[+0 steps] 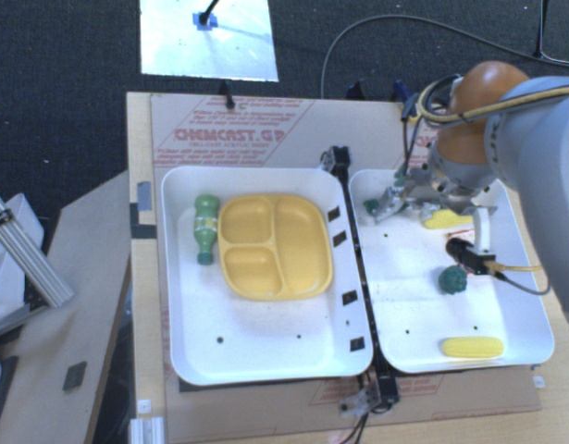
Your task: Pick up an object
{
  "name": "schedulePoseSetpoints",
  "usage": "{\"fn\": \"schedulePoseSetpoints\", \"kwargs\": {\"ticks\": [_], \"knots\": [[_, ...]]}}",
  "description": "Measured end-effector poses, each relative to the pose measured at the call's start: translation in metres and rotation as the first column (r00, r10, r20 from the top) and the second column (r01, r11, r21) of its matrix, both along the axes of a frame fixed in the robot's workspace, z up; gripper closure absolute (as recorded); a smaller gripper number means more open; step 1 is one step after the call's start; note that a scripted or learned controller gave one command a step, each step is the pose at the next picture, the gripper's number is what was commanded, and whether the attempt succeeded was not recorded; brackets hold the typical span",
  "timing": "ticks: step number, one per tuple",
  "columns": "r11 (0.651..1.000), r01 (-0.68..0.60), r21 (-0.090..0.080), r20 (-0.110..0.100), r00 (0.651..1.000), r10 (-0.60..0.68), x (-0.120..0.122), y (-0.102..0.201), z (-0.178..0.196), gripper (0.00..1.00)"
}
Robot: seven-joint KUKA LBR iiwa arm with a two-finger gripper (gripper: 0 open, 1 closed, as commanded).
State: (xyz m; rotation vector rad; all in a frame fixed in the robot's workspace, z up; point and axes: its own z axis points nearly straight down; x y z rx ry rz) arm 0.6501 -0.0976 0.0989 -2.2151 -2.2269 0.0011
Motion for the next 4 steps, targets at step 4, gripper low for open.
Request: {"fn": "schedulePoseSetpoints", "kwargs": {"ticks": [4], "knots": [[1.000, -0.001, 0.000, 0.006, 1.000, 0.001, 0.005, 0.001, 0.124, 1.00]]}}
